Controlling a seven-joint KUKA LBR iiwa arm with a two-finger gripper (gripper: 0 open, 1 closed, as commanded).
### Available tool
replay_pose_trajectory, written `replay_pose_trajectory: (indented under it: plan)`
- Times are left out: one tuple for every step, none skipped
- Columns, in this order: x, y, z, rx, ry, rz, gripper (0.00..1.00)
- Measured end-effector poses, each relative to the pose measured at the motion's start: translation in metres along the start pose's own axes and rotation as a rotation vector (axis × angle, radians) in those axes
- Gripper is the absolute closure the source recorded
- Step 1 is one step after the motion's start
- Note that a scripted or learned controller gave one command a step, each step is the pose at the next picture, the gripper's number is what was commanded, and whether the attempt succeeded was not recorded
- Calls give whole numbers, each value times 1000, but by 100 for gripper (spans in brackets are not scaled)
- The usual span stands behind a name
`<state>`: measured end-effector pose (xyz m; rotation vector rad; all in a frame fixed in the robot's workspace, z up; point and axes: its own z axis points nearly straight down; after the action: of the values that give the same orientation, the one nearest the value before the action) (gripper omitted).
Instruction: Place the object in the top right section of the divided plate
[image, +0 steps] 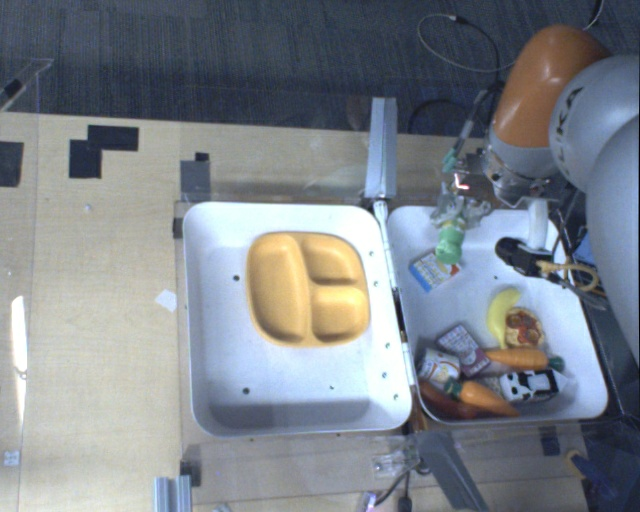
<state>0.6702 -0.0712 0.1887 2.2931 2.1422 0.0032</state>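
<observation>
Two shallow white bins side by side on the bench: left bin carrying the yellow divided plate, right bin crowded with small items. End effector poised over the far left corner of the right bin, with a small green object hanging just beneath it (likely the thing meant for the plate), seemingly pinched at its top, though too small and blurred to be sure of a true hold. Probably lifted there to clear the bin walls before crossing left. Top right section of the plate bare, well apart from the green object, so placement not yet done. Below the object, a small blue-and-white packet on the bin floor, print unreadable. Nearer: a banana, two carrots, a black-and-white toy and a patterned card, heaped toward the near edge. No brand or lettering legible anywhere.
</observation>
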Motion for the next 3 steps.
replay_pose_trajectory:
  plan:
    - [60,-32,4,2,2,-161,100]
    - [132,-79,0,2,3,-314,100]
    - [135,-128,-13,1,3,-477,100]
